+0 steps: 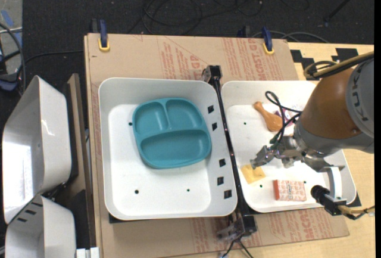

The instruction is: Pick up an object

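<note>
On your left, the left bin (119, 149) holds a teal divided plate (171, 133), lying flat near its middle. Across the divider, the right bin (244, 96) carries a yellow wedge (253, 174) near its left wall, an orange-brown wooden piece (269, 116) further back, and a red-and-white packet (289, 190) toward the front edge. The gripper (266, 157) hangs low just above and right of the yellow wedge; you cannot tell how its fingers stand, and nothing is visibly held. Both bins rest on the cardboard-covered bench (178, 57).
</note>
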Available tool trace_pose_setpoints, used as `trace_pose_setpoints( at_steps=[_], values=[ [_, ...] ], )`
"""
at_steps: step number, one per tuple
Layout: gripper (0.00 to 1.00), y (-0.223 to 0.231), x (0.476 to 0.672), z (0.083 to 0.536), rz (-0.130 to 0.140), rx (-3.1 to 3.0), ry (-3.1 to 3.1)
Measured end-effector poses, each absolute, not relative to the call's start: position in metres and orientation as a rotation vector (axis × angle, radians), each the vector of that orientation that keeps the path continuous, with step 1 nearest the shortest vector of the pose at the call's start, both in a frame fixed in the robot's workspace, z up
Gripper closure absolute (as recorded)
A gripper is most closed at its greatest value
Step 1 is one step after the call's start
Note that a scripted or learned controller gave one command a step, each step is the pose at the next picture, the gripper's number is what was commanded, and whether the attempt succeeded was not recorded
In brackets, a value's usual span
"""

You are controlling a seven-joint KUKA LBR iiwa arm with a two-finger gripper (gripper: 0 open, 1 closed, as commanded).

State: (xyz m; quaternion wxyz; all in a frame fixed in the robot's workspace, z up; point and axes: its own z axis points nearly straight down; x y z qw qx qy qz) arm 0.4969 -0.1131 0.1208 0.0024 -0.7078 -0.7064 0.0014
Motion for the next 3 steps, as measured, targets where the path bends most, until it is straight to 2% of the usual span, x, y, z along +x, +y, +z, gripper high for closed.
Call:
trace_pose_setpoints(
  at_steps=[1,2,3],
  values=[
    [0.00,-0.114,0.499,0.094,-0.006,-2.229,-2.221],
    [1.00,-0.114,0.500,0.105,-0.007,-2.232,-2.221],
    [1.00,-0.115,0.494,0.165,-0.004,-2.222,-2.226]
  ],
)
